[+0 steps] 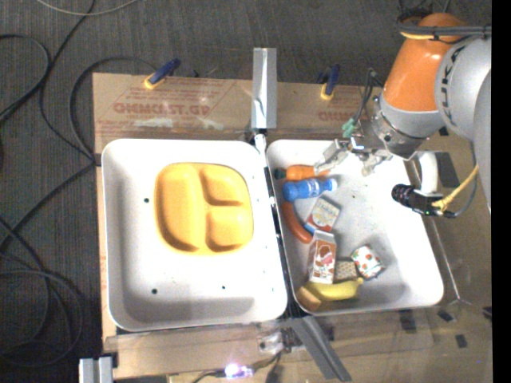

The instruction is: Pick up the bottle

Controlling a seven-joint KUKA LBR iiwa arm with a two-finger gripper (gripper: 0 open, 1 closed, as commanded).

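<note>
One blue bottle (307,188) lies on its side near the far left corner of the right bin (415,282), just beside a carrot (301,171). The gripper (351,155) hovers spread and empty just past it; judged step: approach, next descend over the bottle and close.

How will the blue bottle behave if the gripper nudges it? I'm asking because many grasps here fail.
The blue bottle lies on its side in the right bin, so it would probably roll if touched off-centre. It looks like smooth plastic, likely slippery and light. The carrot lies close behind it and might stop a roll that way. The gripper hovers just above.
</note>
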